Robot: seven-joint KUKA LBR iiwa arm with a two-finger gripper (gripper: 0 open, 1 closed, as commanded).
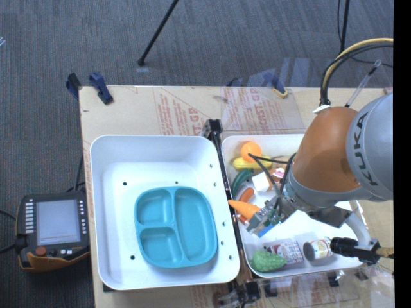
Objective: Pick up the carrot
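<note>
The carrot (243,208) lies in the right bin (292,271), close against its left wall, with its pointed end toward the divider between the two bins and its thicker end toward the claw (264,219). It looks like a small toy vegetable of orange plastic, so I judge it to be light, stiff and rather smooth; it will not crush, but it may slip or roll away if it is pinched near the narrow tip. The better place to take it is across the thick middle of the body, with the grip set across its long axis. The claw hangs low just beside the thick end of the carrot, perhaps touching it, under the big orange band of the arm (334,156). Whether it is apart or together I cannot tell, because the wrist and some green and grey parts cover it, and I see no carrot between its tips. Near the carrot are a yellow toy (244,163), an orange fruit (250,150) and a white block (261,181), so there is little free room. The blue tray (173,226) sits in the left bin (106,172) on the table (167,104).
</note>
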